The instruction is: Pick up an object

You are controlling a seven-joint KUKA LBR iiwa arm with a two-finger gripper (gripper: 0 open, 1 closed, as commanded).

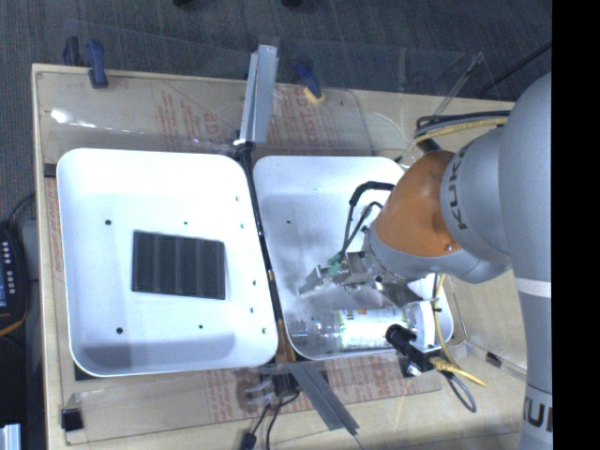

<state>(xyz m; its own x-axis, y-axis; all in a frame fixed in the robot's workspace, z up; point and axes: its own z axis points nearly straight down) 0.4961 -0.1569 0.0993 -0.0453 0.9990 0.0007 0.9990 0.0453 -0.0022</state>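
A clear plastic bottle [349, 332] with a white and green label lies on its side along the front wall of the right bin [295, 190]. A flat dark ribbed rectangular pad [179, 264] rests in the middle of the left bin [94, 181]. My gripper [322, 277] hangs low over the middle of the right bin, just behind the bottle and pointing left. I see nothing held in it. The grey arm with its orange band [422, 216] covers the right side of that bin.
A metal bar [257, 92] stands behind the seam between the bins. Blue clamps [97, 62] sit on the bench's back edge. Yellow cables [461, 375] trail off the front right corner. Bare white floor shows at the back left of the right bin.
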